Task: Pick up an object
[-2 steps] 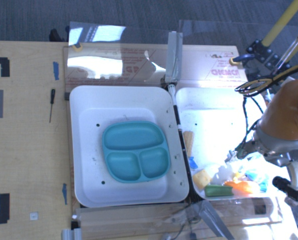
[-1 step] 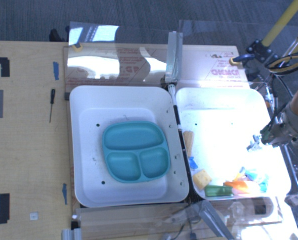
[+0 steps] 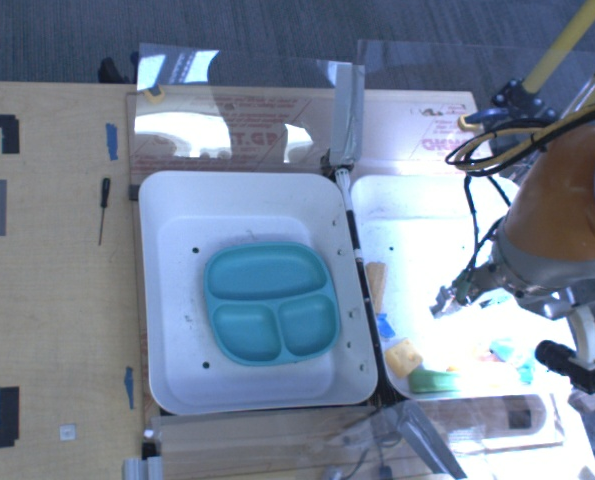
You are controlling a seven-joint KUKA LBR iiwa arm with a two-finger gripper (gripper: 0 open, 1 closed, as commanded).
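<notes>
Progress looks slight: the claw hangs low over the right bin, whether wide or narrow cannot be told. Yellow block, green piece and other bits lie below it, apparently ungrasped. Pickup remains.

Dark grey carpet floor; wooden bench; clear panels reflecting glare.
</notes>
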